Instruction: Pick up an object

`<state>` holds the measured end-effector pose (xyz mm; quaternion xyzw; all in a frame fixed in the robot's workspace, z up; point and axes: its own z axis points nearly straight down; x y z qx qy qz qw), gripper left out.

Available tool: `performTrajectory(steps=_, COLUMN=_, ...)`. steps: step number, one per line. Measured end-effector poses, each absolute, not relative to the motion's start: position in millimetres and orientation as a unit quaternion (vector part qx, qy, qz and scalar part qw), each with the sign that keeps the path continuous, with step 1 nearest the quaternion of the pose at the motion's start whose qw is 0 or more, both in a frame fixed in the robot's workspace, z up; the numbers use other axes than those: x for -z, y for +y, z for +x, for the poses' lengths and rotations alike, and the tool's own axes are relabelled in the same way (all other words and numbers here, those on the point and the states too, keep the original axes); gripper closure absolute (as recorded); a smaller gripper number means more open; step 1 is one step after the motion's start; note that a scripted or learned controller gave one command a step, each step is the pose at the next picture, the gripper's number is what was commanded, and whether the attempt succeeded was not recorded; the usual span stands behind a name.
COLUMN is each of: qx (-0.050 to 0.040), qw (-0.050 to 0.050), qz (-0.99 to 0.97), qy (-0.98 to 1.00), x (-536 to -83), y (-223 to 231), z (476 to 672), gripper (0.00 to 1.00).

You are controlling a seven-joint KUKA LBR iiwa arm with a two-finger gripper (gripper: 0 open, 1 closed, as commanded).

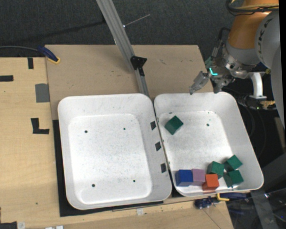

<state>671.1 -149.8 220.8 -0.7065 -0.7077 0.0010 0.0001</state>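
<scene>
We see gripper [207, 83] poised over far rim of right bin [238, 112], orange-banded arm [251, 29] reaching in from right. Fingers look spread, nothing between them. Lone green block [173, 125] sits tilted in far-left part of right bin, well apart from gripper. Along near wall we count cluster: blue cube [184, 177], purple cube [198, 175] touching it, orange cube [211, 181], three green blocks [230, 170] bunched toward near-right corner. Left bin [66, 115] alongside, rims touching.
</scene>
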Motion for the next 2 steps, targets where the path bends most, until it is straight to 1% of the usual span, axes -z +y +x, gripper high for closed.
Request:
performTrajectory(steps=1, qx=-0.0024, qw=0.002, qz=-0.707, qy=-0.707, x=-172, y=-158, z=669.0, gripper=0.00)
performTrajectory(steps=2, qx=-0.0022, qw=0.002, qz=-0.706, qy=-0.708, x=-124, y=-150, z=664.0, gripper=0.00)
